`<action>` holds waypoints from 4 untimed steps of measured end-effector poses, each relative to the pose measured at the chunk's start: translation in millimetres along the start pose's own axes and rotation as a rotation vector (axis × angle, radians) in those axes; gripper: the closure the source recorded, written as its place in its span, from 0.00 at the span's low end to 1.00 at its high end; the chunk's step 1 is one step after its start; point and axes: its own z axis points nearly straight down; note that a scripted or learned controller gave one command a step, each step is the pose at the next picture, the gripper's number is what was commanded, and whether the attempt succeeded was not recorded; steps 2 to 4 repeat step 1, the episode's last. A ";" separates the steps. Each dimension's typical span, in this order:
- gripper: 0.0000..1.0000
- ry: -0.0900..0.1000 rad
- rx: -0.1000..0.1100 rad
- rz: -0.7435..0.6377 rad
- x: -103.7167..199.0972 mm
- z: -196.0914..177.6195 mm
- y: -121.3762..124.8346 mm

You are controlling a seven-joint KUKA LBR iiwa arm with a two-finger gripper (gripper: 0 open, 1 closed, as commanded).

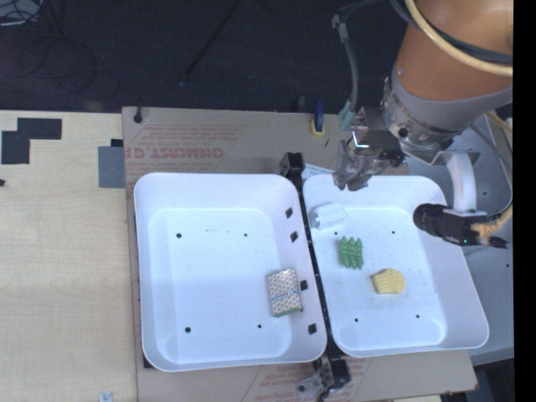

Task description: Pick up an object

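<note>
A pale wooden bench [59,266] was seen at the left, with dark patches near its 11 o'clock corner. A brown board [209,141] with reversed printing was laid upon it, and two white bins were set side by side on the board, joined by a row of black clips [303,249] along the seam.

In the left bin [167,199], a small patterned packet [284,291] was found lying flat toward 4 o'clock, close to the shared wall but apart from it.

In the right bin [452,308], three things were seen. A pale, whitish piece [327,216] was placed at about 10 o'clock, near the bin's rear left corner; its kind could not be made out. A green knobbly block [351,252] was lying slightly left of the middle, and a yellow ridged lump [388,282] was lying just beyond it toward 4 o'clock, the two kept apart.

The claw [356,177] was held over the rear rim of the right bin, at 12 o'clock from the green block and just beside the pale piece toward 1 o'clock. Nothing was seen gripped between its tips; how far they were parted could not be told, as they were blurred against the rim. The grey wrist and orange band [452,23] were seen above it at 1 o'clock, with cables [352,48] trailing beside.
</note>
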 end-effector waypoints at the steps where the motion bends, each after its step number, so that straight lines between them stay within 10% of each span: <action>1: 1.00 -0.002 0.018 0.004 -62.4 55.8 -31.4; 4: 1.00 -0.002 0.018 0.004 -62.4 55.8 -31.4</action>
